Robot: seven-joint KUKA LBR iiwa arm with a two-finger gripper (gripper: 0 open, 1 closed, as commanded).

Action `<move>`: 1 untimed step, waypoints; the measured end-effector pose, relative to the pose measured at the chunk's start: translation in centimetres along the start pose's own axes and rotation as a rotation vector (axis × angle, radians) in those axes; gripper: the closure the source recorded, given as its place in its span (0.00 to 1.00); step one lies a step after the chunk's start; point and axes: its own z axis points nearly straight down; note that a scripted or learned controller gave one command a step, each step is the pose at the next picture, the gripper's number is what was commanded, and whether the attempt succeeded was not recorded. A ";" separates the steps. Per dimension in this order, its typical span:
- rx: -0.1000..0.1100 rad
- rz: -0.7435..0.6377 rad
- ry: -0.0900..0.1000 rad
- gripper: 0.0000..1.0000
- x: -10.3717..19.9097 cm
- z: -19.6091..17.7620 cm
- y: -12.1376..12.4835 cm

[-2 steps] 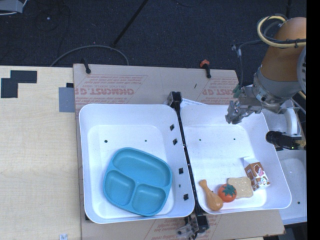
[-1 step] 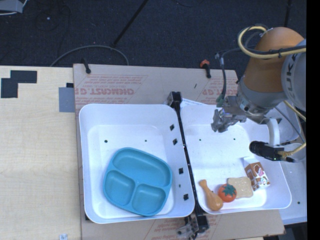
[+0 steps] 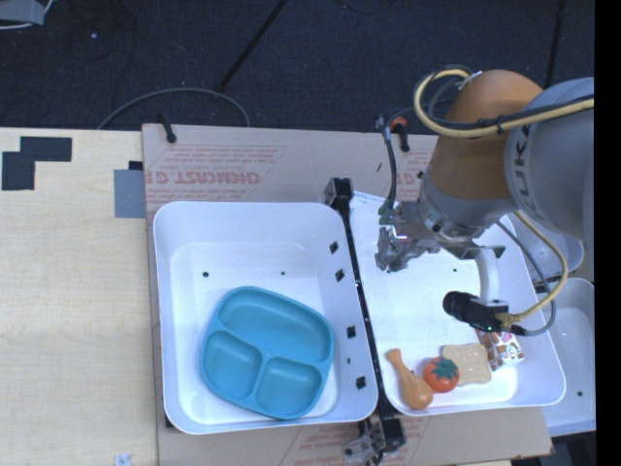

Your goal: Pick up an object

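Note:
My gripper (image 3: 393,252) hangs over the back left part of the right bin (image 3: 412,309), with nothing visible between its fingers. Along that bin's front edge lie a tan toy drumstick (image 3: 410,381), a red tomato (image 3: 441,375), a slice of toast (image 3: 467,363) and a small patterned packet (image 3: 506,350). They sit well in front of the gripper, toward the near edge of the bin. The grey arm with its orange band (image 3: 482,129) covers the bin's back right corner.
The left bin (image 3: 184,250) holds a blue divided plate (image 3: 266,350). A black divider rail (image 3: 351,289) runs between the bins. A black cylinder (image 3: 473,309) on the arm's cable hangs over the right bin's right side.

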 end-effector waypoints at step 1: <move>-0.002 0.000 0.000 1.00 5.1 -1.0 -1.0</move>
